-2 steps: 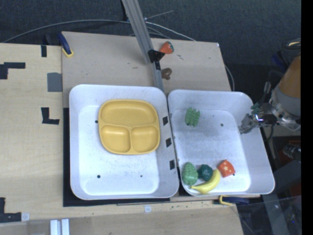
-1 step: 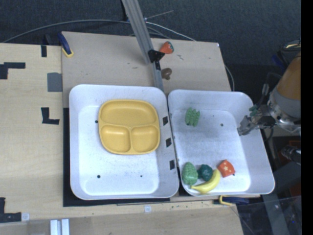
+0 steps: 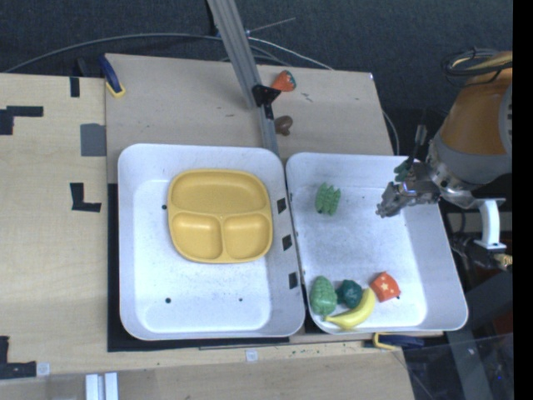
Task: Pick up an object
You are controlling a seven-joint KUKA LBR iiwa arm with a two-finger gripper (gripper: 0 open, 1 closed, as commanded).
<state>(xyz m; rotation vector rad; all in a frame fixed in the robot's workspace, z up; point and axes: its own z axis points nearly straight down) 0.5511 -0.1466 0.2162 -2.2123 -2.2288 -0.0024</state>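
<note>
End effector (image 3: 390,204), finger state indeterminate, hovers nearest the ridged green plastic vegetable (image 3: 327,199) to its left, evidently the likeliest pick.

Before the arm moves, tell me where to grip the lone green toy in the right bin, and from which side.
Grip the green toy across its narrower middle, coming straight down from above. It lies alone on the right bin floor, so the gripper should probably have room on both sides.
</note>
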